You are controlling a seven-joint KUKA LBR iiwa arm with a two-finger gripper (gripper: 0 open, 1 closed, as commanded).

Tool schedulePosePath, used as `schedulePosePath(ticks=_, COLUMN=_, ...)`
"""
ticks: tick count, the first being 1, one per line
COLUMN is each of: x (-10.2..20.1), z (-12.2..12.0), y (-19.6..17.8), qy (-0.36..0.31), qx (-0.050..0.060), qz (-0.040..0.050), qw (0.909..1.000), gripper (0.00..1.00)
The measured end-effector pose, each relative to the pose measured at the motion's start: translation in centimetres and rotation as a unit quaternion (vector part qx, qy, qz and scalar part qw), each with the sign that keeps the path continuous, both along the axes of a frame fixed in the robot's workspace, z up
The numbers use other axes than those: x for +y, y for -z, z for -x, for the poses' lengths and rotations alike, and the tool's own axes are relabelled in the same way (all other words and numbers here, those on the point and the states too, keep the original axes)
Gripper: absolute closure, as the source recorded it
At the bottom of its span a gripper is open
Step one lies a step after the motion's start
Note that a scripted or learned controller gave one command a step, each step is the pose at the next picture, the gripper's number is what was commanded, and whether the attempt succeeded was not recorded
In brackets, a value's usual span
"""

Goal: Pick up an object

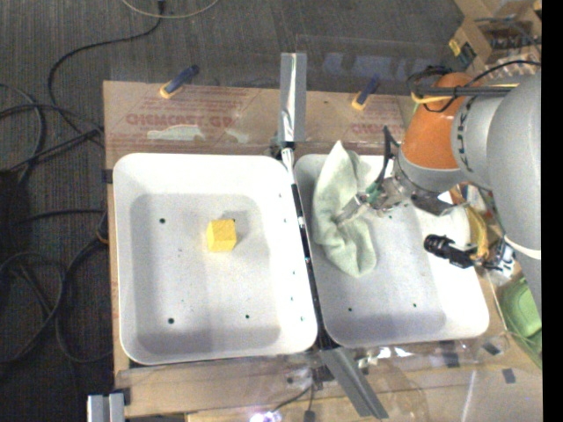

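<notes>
Even, bright overhead light; white bins (141,200) glare slightly, soft shadows inside, picture mildly grainy and soft

A yellow block (222,235) in one white bin (145,178), a pale green cloth (345,214) in the other.

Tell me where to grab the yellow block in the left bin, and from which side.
Take the yellow block across two opposite flat sides, coming straight down from above. It sits alone on the left bin's floor, apart from the walls, so fingers should fit either side.
</notes>
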State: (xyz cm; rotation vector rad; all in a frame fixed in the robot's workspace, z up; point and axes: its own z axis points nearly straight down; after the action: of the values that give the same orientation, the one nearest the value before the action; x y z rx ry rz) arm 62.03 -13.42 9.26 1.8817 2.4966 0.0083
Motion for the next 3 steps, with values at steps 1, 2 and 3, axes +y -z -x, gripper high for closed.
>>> schedulePosePath(ticks=1, x=0.5, z=4.0, y=-0.1, qy=-0.044, qx=-0.002, qz=0.0009, qw=0.9990, gripper=0.00)
schedulePosePath(ticks=2, x=0.3, z=8.7, y=-0.1, qy=-0.065, qx=-0.002, qz=0.0008, qw=0.9979, gripper=0.00)
schedulePosePath(ticks=3, x=0.8, z=0.8, y=0.0, qy=-0.096, qx=-0.001, qz=0.0002, qw=0.9953, gripper=0.00)
